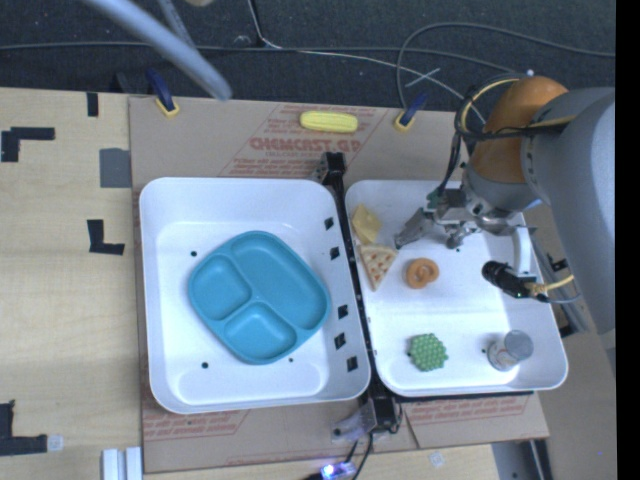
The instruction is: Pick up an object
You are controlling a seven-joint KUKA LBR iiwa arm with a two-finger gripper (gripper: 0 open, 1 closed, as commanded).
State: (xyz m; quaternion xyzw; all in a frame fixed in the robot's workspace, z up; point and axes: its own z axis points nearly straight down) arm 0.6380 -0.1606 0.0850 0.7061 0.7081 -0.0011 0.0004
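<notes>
My gripper (428, 226) hangs over the upper middle of the right bin (540, 373), with the grey arm and its orange band (520, 118) behind it to the right. Just left of it lies a yellow cheese wedge (364, 223). Below that sits a tan waffle triangle (378, 265). An orange swirl pastry (422, 273) lies directly under the gripper's tip, apart from it. Nearer the front of the bin are a green bumpy ball (428, 352) and a grey metal cylinder (511, 350). Nothing shows in the gripper's grasp.
The left bin (165, 208) holds a blue divided plate (258, 295). A yellow toy (328, 121) lies on the cardboard behind the bins. A black fitting (503, 277) with cables sits at the right bin's right side.
</notes>
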